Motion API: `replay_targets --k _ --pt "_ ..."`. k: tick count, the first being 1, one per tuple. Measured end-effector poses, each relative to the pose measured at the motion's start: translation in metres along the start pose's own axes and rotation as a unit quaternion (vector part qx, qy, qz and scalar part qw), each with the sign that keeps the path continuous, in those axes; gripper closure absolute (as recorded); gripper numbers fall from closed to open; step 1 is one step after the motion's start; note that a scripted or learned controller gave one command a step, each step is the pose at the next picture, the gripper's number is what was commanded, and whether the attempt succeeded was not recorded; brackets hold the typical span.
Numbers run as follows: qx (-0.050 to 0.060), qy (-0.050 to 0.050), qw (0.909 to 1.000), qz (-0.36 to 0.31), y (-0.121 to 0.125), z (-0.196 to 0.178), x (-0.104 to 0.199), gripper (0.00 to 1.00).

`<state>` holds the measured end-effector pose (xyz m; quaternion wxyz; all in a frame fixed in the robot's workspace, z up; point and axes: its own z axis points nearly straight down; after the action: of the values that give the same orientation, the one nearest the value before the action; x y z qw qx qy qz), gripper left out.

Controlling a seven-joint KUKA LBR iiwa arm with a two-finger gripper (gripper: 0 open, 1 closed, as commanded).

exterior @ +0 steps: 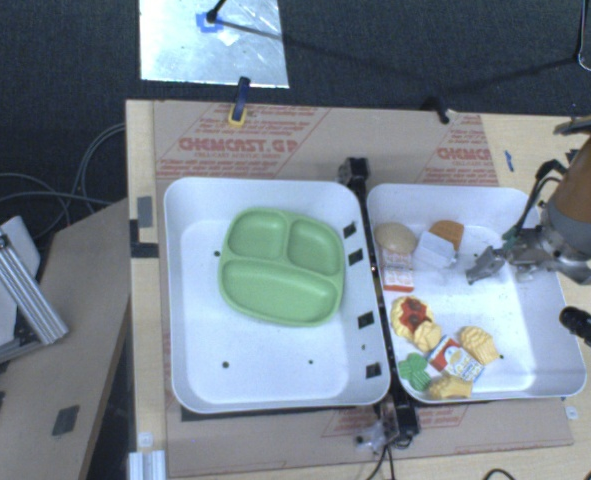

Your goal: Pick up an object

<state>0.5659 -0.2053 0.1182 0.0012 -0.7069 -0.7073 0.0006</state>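
Observation:
My gripper (481,265) hangs over the middle of the right bin (545,368), reaching in from the right edge. Its tips point left toward a white packet (434,253) and an orange-brown bun (446,233). A beige roll (395,237) lies at the bin's left side beside a small red-and-white packet (398,264). Lower in the bin sit a red-and-yellow pizza slice (411,317), a yellow pastry (478,344), a red-and-white carton (455,360) and a green piece (412,372). Nothing shows between the fingers.
The left bin (195,368) holds a green divided plate (281,266). A black divider (367,278) with clips runs between the bins. A yellow-and-blue clamp (239,103) sits at the board's far edge, below a shiny metal sheet (213,28).

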Motion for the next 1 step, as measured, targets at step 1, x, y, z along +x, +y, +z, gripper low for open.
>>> replay_targets --k 1 --pt "-0.001 0.0 1.0 0.0 0.0006 0.0352 0.0005 0.0"
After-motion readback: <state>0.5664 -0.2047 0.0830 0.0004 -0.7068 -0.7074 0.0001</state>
